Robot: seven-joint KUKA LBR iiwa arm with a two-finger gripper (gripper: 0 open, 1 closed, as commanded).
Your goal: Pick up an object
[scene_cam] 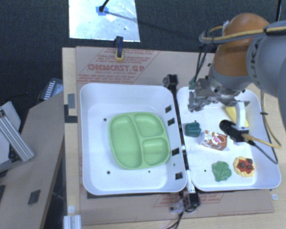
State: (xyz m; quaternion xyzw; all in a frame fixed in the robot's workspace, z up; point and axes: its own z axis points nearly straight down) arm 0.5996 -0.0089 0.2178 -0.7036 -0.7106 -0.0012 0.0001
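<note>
**Hand poised over the right bin, nothing picked yet**

The hand [196, 104] hangs low over the far left part of the right bin [269, 175]; whether it is spread or pressed together cannot be told, and nothing shows between its tips. Just below it lies a dark green toy [193, 129]. Further off sit a red-and-white packet [214, 140], a green leafy piece [221, 171] and a pizza-like piece [244, 166]. The step appears to be the approach; next it likely needs a short descent onto the dark green toy, then a firm closing.
</note>
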